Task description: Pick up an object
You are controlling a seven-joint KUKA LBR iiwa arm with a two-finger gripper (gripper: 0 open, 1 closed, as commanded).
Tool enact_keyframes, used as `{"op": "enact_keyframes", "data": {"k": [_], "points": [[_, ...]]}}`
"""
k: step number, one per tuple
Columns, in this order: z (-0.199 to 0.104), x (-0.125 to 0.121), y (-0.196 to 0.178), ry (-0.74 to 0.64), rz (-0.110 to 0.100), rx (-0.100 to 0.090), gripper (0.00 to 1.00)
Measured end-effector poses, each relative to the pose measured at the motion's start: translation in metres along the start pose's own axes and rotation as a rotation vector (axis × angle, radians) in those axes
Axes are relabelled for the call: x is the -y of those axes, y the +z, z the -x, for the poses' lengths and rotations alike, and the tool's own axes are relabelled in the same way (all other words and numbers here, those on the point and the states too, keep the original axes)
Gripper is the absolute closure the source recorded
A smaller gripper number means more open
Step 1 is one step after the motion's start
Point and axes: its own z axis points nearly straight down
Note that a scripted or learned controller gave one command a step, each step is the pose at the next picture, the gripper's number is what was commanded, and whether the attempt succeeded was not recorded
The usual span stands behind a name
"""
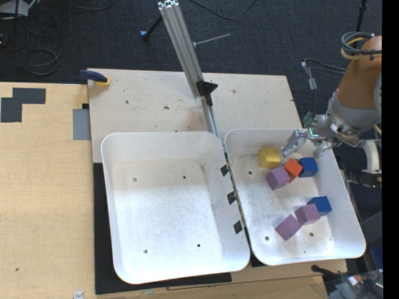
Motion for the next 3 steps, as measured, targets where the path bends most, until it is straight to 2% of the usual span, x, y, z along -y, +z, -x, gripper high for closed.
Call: {"op": "enact_keyframes", "data": {"k": [1, 2, 3], "points": [[0.0, -0.001, -0.003, -0.003, 0.004, 0.002, 0.0], [-0.007, 0.001, 0.06, -0.004, -0.002, 0.0, 0.0], [-0.003, -0.006, 0.077, -0.001, 0.027, 0.011, 0.0]]}}
